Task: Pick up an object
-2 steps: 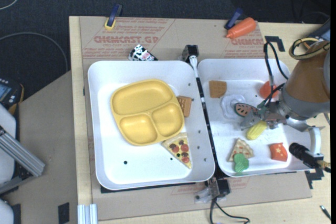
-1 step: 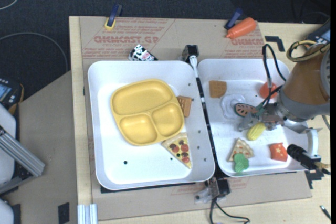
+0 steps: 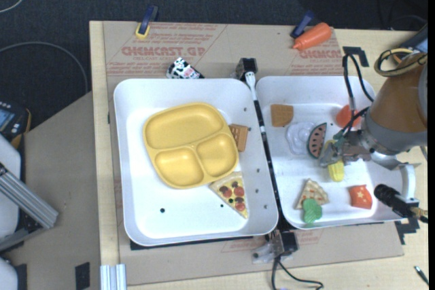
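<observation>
several small toys crowd the right bin (image 3: 285, 214). our gripper (image 3: 334, 158) sits low near its right edge over a yellow piece (image 3: 336, 172); we cannot tell its finger state. the watermelon slice (image 3: 317, 139) alongside risks getting nudged.

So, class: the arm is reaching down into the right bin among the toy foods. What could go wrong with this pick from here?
The gripper sits low among crowded items: the watermelon slice and a yellow piece lie right beside it, so it may nudge one away or catch two together.

The yellow piece looks small, so it might slip out.

The black cable trailing over the right bin near the wrist could snag.
</observation>
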`<state>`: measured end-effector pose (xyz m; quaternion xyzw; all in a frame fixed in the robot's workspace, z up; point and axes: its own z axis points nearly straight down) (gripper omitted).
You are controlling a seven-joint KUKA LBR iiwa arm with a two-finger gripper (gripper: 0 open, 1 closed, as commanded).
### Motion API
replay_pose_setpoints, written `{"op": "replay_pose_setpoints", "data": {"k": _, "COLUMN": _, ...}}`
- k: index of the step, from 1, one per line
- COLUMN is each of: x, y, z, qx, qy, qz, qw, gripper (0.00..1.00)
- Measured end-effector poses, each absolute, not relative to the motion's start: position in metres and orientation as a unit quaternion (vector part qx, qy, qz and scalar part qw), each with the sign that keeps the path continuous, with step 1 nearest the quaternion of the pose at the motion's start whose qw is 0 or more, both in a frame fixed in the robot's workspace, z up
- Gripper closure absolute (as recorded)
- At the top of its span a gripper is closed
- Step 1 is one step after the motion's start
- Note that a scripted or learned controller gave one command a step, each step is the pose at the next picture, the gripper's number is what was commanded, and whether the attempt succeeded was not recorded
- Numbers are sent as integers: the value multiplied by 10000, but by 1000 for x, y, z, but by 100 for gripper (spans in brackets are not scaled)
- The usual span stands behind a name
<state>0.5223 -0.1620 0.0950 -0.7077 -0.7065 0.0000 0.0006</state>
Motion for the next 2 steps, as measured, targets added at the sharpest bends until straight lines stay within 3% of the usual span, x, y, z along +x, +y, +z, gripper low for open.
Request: {"op": "replay_pose_setpoints", "data": {"k": 2, "x": 533, "y": -168, "z": 192, "qx": -7067, "qy": -7075, "qz": -14, "qw": -37, "gripper": 100}}
